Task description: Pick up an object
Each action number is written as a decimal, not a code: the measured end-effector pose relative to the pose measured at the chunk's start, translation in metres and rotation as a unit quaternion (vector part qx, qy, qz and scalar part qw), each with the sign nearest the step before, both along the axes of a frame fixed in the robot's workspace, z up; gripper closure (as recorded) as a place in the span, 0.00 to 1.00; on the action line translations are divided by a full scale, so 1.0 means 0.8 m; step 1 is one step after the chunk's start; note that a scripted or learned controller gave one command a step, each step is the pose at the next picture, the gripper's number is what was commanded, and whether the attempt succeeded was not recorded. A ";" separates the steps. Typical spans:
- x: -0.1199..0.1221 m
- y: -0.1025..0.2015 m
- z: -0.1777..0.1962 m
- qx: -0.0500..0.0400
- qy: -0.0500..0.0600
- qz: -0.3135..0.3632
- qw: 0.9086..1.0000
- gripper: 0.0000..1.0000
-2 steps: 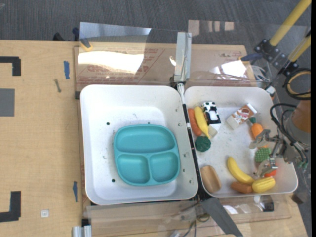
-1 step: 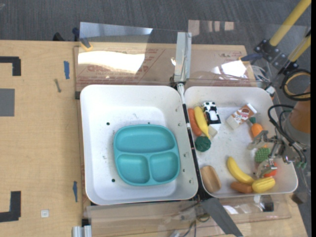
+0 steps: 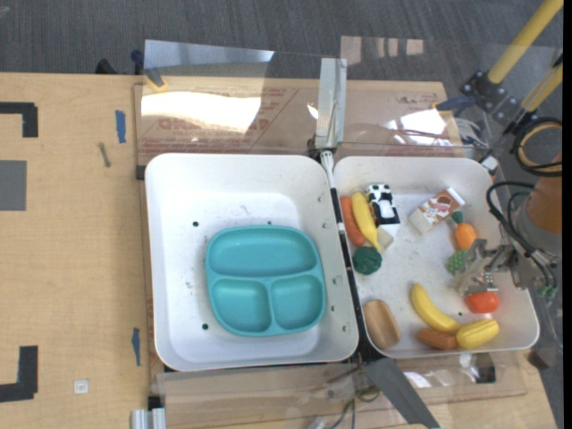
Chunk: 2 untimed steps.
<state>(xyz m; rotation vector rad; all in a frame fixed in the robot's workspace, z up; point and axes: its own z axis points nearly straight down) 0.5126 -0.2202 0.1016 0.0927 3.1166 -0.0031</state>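
The right white bin (image 3: 523,333) holds several toy foods. Among them are a yellow banana (image 3: 431,307), a red tomato (image 3: 483,301), a small orange (image 3: 464,235), a green leafy piece (image 3: 458,261) and a white and red carton (image 3: 436,210). My gripper (image 3: 481,275) hangs low at the bin's right side, just above the tomato and beside the green piece. I see nothing held in it. The grey arm with its orange band (image 3: 543,208) comes in from the right edge.
A teal divided plate (image 3: 264,278) lies in the left bin (image 3: 179,204). Along the divider sit a yellow piece (image 3: 364,217), an orange carrot (image 3: 350,222), a black and white toy (image 3: 382,202) and a dark green piece (image 3: 366,259). A bread roll (image 3: 382,323), a sausage (image 3: 436,338) and a yellow lemon (image 3: 476,332) lie at the front.
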 end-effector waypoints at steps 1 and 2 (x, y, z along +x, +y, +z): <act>0.061 -0.002 -0.015 0.003 0.005 -0.163 0.987 1.00; 0.140 0.006 -0.016 0.009 0.007 -0.296 0.955 1.00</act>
